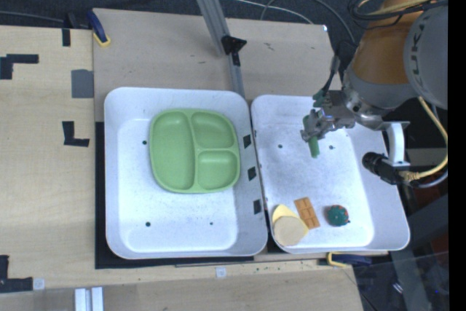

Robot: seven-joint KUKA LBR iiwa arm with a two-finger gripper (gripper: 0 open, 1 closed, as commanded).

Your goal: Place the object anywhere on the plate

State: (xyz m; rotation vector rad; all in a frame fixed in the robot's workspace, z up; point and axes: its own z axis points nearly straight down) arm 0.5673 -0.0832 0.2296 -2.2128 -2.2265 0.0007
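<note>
A light green plate (195,150) with three compartments lies in the left bin (124,178), nothing on it. My gripper (316,133) hangs over the upper middle of the right bin (386,226), well to the right of the plate. A small, narrow green object (314,149) pokes down from between its fingers, and the gripper is shut on it. The object's upper part is hidden by the fingers.
At the front of the right bin lie a cream cylinder (287,226), an orange waffle-like piece (306,212) and a small green and red ball (336,215). A grey metal pole (211,4) slants down to the ridge between the bins.
</note>
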